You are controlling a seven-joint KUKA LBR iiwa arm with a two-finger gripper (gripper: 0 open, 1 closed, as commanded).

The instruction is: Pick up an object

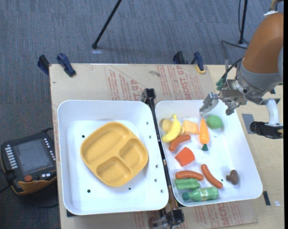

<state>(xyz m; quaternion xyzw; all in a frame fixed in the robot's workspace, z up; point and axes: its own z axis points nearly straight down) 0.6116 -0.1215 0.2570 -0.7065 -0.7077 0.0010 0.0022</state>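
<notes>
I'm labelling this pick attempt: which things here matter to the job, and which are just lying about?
Job:
gripper, jaws open
green ball just below it
carrot
banana
sausages
green bottle
right bin

Lying about:
yellow divided plate
left bin
handheld controller
blue clamps

Red printing ran across the cardboard sheet [129, 80] that covered the bench, toward the upper middle of the frame, just above the two bins. It appeared upside down and at a slant, inside a red outlined triangle, and its letters were too small and blurred to be read. More red marks showed on the same cardboard at the bottom edge of the frame, likewise illegible. The green bottle [201, 194] at lower right bore a label that could not be made out.
</notes>
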